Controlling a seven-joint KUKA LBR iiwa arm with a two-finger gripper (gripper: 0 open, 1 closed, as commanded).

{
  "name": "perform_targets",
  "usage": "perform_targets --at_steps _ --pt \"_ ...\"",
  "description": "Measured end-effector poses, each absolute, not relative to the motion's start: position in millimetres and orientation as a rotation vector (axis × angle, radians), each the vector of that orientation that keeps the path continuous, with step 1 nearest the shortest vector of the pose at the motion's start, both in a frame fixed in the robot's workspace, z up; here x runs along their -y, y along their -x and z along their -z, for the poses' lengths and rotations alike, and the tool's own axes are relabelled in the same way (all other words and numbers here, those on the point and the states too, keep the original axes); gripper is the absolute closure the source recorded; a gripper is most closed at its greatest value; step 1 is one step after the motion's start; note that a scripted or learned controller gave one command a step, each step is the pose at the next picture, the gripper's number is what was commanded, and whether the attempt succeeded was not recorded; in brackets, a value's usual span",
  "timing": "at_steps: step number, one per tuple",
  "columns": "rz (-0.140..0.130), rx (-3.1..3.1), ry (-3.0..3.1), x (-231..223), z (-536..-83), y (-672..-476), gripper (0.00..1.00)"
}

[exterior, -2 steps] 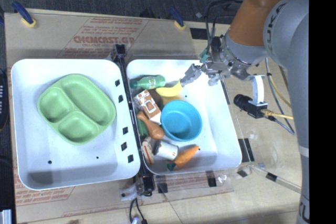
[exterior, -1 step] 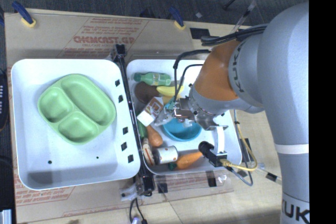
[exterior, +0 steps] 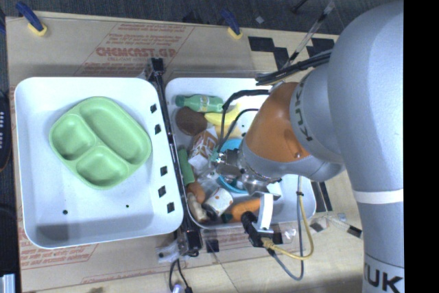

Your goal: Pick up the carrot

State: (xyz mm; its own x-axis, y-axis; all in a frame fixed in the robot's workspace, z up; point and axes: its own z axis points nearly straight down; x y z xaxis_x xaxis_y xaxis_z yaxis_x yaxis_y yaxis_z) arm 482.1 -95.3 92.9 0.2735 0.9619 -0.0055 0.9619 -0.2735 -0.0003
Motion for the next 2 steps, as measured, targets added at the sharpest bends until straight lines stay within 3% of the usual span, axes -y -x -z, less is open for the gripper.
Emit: perform_targets --at_steps 1,2 --pt "0.004 -1.987 -2.433 157.6 -197.0 -477.2 0.00" --pt "0.010 -2.161 -2.295 200.5 -128.5 -474.6 0.00"
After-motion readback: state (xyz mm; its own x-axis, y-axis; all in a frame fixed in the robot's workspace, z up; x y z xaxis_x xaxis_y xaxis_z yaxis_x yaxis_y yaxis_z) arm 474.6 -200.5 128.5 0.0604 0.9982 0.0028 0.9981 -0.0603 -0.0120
